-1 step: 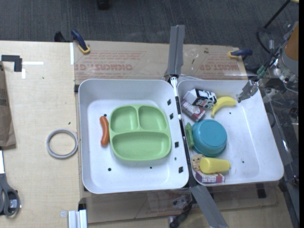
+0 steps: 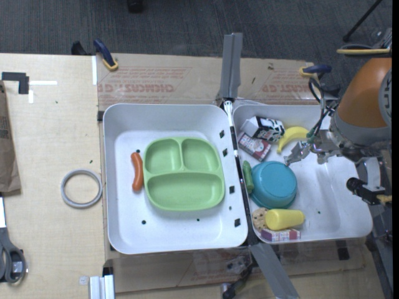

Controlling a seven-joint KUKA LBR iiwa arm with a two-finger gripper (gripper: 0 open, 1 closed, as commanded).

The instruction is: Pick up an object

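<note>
The right bin holds a yellow banana, a black-and-white carton, a red-and-white packet, a blue bowl, a green item against the bowl's left side, and a yellow cylinder lying on a pink box. My gripper hangs over this bin, just right of the banana and above the bowl's upper right edge. Nothing is seen held in it. In the left bin a green divided plate lies beside an orange sausage.
A grey divider bar runs up from between the bins. On the bench to the left lie a tape ring, scissors and a brown bag. Blue clamps sit at the bench's far edge.
</note>
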